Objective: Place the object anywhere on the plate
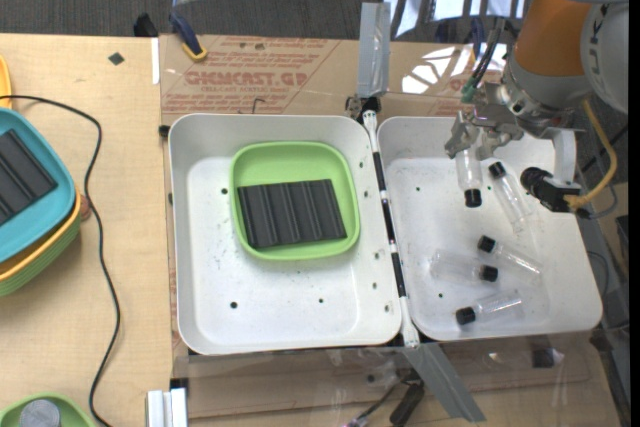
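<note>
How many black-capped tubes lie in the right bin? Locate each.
5 tubes, all in the right bin: two upper centre, two mid-bin, one near the front edge. The arm may hide more.

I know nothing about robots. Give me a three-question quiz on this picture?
1. True or false: the green plate sits in the left bin.
2. Which bin holds the clear tubes? A left, B right.
3. What lies on the plate?

Key: 1 true. 2 B, the right bin. 3 A dark ribbed mat. The claw hangs over the right bin, near a tube; no tube is on the plate yet.
</note>
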{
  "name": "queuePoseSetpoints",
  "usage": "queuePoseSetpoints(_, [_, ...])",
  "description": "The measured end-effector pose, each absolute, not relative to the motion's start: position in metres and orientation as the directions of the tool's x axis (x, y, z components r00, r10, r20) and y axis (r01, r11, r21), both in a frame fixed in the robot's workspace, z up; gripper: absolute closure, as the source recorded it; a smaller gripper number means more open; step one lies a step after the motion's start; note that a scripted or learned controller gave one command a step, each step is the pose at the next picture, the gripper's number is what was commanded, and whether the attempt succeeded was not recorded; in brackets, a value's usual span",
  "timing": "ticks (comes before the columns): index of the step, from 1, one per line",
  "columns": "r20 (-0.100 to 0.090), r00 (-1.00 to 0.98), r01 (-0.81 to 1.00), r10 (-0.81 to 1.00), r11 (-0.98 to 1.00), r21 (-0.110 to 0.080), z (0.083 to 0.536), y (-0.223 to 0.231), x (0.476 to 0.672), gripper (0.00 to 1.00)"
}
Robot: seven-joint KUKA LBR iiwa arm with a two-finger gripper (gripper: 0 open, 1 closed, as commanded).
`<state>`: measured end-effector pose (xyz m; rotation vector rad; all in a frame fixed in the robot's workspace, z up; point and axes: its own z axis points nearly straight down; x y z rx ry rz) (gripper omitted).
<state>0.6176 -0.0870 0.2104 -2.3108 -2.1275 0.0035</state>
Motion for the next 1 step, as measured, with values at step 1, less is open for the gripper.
queuePoseSetpoints(1, [-0.001, 0.082, 0.997, 0.997, -0.082, -0.002, 0.2105, -0.0870, 0.6176, 0.00])
